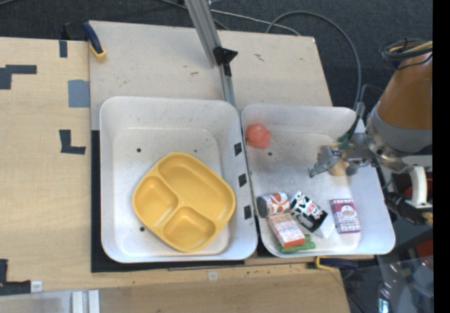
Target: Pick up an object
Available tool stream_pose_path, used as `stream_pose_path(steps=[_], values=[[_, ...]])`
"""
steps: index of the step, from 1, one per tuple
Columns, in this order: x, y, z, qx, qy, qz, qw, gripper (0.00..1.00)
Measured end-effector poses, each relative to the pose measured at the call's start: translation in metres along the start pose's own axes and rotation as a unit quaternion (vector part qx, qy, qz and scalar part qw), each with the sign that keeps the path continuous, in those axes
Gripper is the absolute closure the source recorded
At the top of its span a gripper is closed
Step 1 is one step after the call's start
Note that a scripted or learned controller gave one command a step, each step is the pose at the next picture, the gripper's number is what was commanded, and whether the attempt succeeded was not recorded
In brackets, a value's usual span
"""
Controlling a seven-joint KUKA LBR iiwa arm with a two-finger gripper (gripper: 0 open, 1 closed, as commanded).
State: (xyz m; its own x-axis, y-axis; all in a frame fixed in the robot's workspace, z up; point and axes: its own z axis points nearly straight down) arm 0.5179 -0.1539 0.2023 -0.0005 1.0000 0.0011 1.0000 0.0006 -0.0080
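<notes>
My gripper (325, 162) hangs low over the middle of the right bin (302, 122), reaching in from the right below the arm's orange band (411, 97). A small tan shape (341, 168) shows right beside the gripper; I cannot tell whether it is a held thing or part of the hand. A red-orange ball (258, 136) lies at the bin's upper left, apart from the gripper. Along the bin's front lie a red-and-white packet (275, 203), an orange box (287, 231), a black-and-white spotted item (308, 212) and a maroon box (344, 216).
The left bin (116, 164) holds a yellow divided plate (184, 200). A grey metal pole (200, 13) slants over the bench behind the bins. Cables trail on the dark floor at the back. A blue-and-yellow clamp (93, 40) sits at the bench's far left corner.
</notes>
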Motion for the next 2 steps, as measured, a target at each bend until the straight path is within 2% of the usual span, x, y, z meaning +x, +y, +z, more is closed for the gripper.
stream_pose_path(steps=[1, 2], values=[[0.0, -0.005, 0.064, 0.001, 0.0, 0.0, 1.0, 0.0], [0.0, -0.004, 0.114, -0.005, -0.001, 0.0, 1.0, 0.0]])
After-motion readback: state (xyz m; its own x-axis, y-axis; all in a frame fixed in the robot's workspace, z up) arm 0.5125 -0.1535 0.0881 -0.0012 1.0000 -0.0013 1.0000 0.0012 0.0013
